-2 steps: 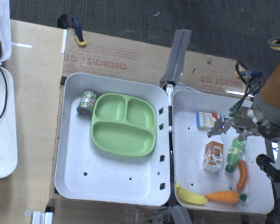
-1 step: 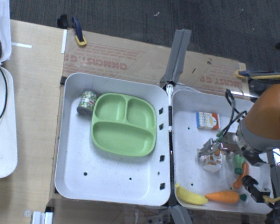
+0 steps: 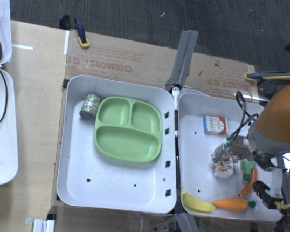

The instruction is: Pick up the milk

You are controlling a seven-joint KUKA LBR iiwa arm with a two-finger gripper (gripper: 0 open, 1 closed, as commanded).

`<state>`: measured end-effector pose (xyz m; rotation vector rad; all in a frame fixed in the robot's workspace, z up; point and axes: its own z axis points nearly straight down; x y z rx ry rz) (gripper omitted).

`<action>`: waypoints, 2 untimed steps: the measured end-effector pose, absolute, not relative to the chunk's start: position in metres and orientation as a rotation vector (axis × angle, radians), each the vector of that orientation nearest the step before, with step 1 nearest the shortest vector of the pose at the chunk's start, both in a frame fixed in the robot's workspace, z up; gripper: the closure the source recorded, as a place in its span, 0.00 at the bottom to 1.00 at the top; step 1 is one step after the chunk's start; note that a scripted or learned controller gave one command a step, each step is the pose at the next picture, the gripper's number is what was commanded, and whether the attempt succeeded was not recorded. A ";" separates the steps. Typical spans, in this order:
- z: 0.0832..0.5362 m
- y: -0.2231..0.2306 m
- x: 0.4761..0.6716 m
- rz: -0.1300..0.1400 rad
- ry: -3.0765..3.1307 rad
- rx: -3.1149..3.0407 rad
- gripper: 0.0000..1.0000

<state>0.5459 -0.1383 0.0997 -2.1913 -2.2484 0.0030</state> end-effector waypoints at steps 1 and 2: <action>0.191 -0.048 0.537 0.002 -2.335 -2.100 1.00; 0.190 -0.045 0.528 0.005 -2.238 -2.201 1.00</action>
